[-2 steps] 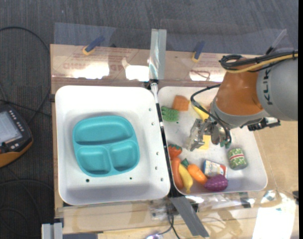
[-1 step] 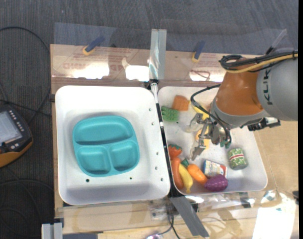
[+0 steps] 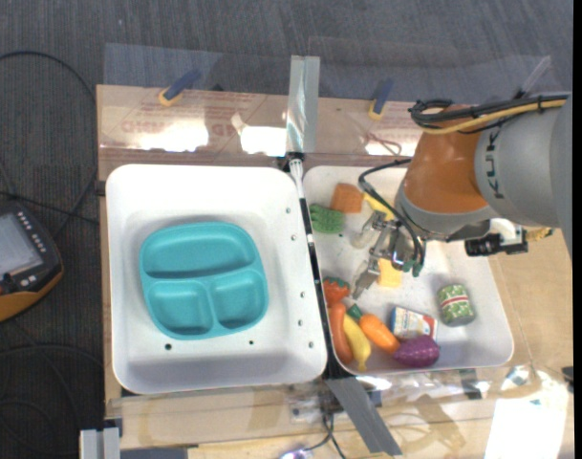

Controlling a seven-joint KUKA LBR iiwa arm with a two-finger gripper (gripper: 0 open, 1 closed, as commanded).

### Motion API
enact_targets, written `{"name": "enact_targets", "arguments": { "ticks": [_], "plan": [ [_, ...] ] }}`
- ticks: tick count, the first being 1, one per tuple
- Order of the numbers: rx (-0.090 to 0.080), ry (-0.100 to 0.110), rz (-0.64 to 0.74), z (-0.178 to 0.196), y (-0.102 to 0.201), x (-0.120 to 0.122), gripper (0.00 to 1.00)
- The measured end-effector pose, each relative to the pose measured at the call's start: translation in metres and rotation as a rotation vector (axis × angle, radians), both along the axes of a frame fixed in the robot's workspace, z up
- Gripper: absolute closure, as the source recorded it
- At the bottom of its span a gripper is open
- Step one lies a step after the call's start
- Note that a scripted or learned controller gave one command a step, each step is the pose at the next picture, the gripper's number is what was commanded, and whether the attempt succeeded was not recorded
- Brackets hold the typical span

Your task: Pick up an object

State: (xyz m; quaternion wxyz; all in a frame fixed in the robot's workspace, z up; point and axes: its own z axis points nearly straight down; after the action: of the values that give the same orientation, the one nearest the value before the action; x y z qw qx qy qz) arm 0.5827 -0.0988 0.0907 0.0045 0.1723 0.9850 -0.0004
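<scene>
A teal three-compartment plastic tray (image 3: 204,278) lies in the left shallow white bin (image 3: 128,208). The right white bin (image 3: 491,338) holds an orange toy carrot (image 3: 377,331), a yellow banana (image 3: 355,339), a purple eggplant (image 3: 418,353), a green-and-red striped can (image 3: 454,304) and a leafy green piece (image 3: 325,218).

We log single fixed overhead camera, slanted down; both white bins (image 3: 128,285) centred in frame, arm (image 3: 510,161) entering upper right.

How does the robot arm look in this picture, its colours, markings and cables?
The arm is grey with black lettering on its side and a broad orange band above the wrist. Black and yellow cables run along its top. The gripper below is metallic, with small silver parts.
</scene>
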Motion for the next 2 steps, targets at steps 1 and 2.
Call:
{"name": "enact_targets", "arguments": {
  "ticks": [1, 2],
  "plan": [
    [0.002, -0.005, -0.159, -0.001, -0.025, 0.057, 0.0],
    [0.0, -0.003, -0.134, 0.0, -0.067, -0.036, 0.0]
  ]
}}
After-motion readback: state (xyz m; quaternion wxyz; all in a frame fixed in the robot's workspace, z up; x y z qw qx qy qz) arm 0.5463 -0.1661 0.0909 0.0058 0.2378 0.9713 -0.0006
